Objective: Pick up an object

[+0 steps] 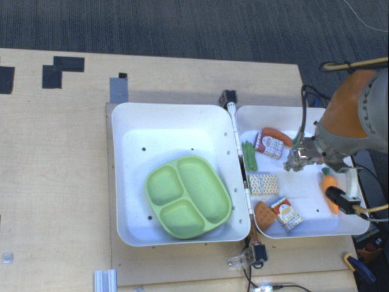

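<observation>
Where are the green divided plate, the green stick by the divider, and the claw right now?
green divided plate (pixel 209 190), camera view, its large right compartment.
green stick (pixel 248 156), camera view, mid-length.
claw (pixel 296 161), camera view, at its fingertips over the right bin.

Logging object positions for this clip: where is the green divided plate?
The green divided plate lies in the left white bin, toward its near edge, across the divider from the right bin's small items.

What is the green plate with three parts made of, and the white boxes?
The green plate looks like plastic: one even pale green, smooth, with rounded moulded dividers and a soft sheen. The left white bin and the right white bin also look like plastic, thin and glossy, with rounded corners and curled rims. I can't be sure from looks alone.
</observation>
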Tool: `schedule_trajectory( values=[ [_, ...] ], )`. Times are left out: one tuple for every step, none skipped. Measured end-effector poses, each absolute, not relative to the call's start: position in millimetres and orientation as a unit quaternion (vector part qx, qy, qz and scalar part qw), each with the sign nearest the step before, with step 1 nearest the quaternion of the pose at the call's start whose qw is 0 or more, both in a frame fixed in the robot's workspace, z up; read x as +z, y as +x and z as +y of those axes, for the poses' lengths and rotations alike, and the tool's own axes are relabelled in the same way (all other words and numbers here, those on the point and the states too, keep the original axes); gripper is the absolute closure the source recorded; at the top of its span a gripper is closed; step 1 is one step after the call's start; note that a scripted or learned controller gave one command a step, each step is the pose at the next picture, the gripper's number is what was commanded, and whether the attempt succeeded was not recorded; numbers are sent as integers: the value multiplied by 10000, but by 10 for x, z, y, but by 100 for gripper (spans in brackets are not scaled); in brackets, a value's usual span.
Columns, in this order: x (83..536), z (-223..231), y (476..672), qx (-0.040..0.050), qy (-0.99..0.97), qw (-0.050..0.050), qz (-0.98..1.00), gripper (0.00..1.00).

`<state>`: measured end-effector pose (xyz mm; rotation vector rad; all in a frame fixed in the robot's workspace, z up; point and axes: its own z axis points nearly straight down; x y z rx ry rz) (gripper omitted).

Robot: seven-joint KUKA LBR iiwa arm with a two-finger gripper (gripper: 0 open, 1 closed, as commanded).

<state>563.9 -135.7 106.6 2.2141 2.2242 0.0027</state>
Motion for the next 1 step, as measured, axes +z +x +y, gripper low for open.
schedule_trajectory(
  values=[
    [1296,-2062,6534,11,7051,27,7091,100]
  ],
)
